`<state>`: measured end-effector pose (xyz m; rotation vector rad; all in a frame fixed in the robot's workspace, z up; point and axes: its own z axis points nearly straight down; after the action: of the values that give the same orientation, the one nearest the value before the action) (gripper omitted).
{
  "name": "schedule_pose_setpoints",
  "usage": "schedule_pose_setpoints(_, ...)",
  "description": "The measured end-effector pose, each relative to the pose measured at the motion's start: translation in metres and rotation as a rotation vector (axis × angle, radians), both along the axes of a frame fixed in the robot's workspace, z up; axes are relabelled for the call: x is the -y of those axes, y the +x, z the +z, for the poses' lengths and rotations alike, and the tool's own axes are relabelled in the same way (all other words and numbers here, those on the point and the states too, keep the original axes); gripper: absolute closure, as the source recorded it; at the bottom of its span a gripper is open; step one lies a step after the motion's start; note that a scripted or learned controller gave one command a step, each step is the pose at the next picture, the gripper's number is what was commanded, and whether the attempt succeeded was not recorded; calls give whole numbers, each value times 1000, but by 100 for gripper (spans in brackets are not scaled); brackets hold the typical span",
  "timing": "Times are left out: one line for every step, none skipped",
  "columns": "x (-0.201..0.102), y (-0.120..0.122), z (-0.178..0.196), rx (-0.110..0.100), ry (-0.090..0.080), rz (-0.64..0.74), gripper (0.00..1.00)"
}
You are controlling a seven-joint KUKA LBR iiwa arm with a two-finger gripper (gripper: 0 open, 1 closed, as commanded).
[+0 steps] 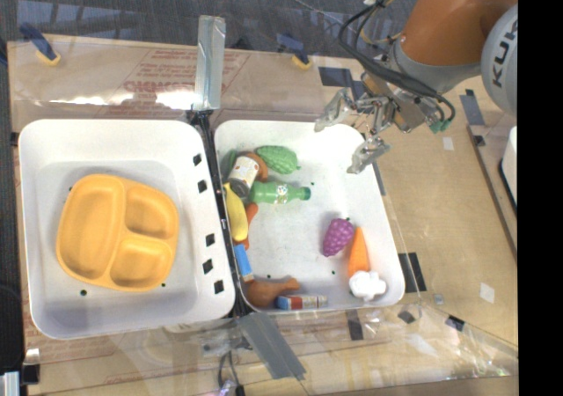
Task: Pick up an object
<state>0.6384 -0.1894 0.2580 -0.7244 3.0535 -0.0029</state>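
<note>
Your targets all lie in the right bin (387, 236), below and to the left of the hand (352, 132). The nearest are the grapes (338, 237) and the carrot (358, 251), side by side and just apart from the wall closest to the hand, with a small white piece (367, 284) touching the carrot's lower end. Either of these looks like the easiest pick, because each has free floor on its left for a finger to come down.

Farther from the hand, the green bottle (280, 194) lies on its side in the open middle. Beyond it the clutter packs against the far wall: a green leafy piece (277, 158), a brown bottle (244, 172), a banana (236, 214), and lower down a drumstick (268, 289) with a marker (295, 302) touching it. Those are crowded together, so a grab there would likely meet a neighbour or the wall.

The hand hangs above the bin's upper right corner with its two fingers spread apart and nothing between them, so you have no grasp yet.

The left bin (35, 209), well beyond the clutter, holds a yellow tray (116, 231). Both bins sit on the counter (440, 209).
</note>
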Motion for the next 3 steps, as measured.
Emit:
schedule_pose_setpoints(21, -82, -84, -10, 3, -72, 0)
schedule_pose_setpoints(15, -116, -167, -4, 2, 39, 0)
schedule_pose_setpoints(13, -113, -155, 1, 1, 49, 100)
